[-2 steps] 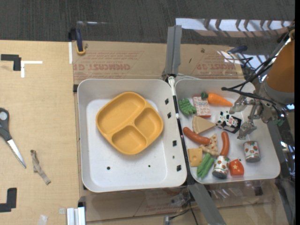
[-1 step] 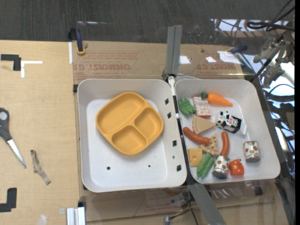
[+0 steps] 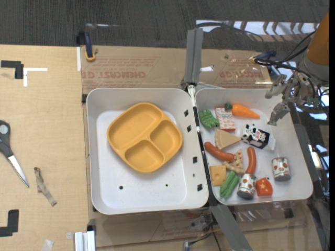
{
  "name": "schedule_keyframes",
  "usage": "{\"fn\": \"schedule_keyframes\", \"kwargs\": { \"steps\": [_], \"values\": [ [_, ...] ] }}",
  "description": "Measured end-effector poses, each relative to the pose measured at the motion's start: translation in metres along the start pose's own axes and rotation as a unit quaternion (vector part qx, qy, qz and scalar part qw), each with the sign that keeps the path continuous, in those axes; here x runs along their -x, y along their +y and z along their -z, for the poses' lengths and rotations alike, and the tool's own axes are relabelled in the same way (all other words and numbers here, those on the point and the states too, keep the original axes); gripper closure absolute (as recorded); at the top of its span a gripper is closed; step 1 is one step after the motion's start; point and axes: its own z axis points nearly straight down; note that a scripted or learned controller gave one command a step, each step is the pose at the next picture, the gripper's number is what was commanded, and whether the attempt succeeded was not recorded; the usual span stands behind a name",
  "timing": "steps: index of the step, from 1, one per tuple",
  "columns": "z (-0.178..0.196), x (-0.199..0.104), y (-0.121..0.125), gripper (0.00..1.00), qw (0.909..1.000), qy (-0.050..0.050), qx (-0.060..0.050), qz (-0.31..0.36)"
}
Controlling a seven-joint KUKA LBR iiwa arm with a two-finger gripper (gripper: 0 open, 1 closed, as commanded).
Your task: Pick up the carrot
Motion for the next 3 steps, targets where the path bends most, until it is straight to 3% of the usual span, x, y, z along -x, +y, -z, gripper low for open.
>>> {"fn": "schedule_keyframes", "kwargs": {
  "steps": [1,2,3],
  "values": [
    [-0.07,0.01,0.001,0.0,0.9993,-0.008,-0.001,0.036],
    [-0.08,-0.001,0.028,0.0,0.9999,-0.007,-0.001,-0.016],
    [-0.08,-0.007,0.038,0.0,0.9975,-0.008,-0.001,-0.07]
  ]
}}
